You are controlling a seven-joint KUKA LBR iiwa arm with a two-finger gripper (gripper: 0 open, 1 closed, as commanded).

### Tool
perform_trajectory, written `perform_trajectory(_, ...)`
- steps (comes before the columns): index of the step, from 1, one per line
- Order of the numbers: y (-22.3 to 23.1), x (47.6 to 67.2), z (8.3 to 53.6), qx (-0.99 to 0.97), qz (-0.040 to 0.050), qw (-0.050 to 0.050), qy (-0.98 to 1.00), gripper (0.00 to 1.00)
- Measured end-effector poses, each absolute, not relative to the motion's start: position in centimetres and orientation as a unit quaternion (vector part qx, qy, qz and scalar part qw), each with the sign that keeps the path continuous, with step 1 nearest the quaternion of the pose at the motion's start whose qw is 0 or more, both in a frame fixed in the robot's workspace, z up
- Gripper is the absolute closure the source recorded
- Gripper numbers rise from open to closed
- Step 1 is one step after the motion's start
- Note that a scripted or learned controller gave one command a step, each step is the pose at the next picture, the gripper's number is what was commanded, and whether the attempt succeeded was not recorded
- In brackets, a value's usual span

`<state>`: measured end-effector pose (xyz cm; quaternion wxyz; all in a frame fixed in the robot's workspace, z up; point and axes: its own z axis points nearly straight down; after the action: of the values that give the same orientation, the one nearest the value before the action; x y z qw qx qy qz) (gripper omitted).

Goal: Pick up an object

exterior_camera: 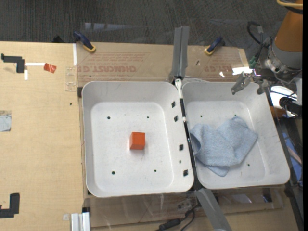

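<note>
Jaws spread and holding nothing hang above the far right corner of the right-hand bin [272, 137], at the end of the grey arm [281, 59] that reaches in from the right edge of the scene, its orange band [292, 29] showing just above the wrist. One slim metal finger [239, 84] points down and to the left over the bin's rear rim.

A small red block [137, 141] sits alone near the middle of the left-hand bin [87, 129], resting flat on the white floor, well apart from the walls and from the arm.

A pale blue cloth [224, 144] lies crumpled in the right-hand bin, bunched against the wall that it shares with its neighbour and spreading toward the bin's centre. The jaws are behind it and to its right, not touching it.

Both bins stand side by side, touching, on a sheet of brown cardboard [120, 61] printed with red lettering. Two blue-and-yellow clamps [84, 42] [213, 46] grip the cardboard's far edge, and a grey bar [181, 52] runs back from the seam between the bins.

To the left, the light wooden counter [38, 143] carries a small red tag [49, 68] and black brackets [13, 61] near its edges.
</note>
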<state>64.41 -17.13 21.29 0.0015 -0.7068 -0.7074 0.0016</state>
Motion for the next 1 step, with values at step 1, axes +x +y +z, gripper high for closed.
perform_trajectory(1,-12.63,65.56,9.11,-0.694,0.0002,-0.001,-0.72,0.0)
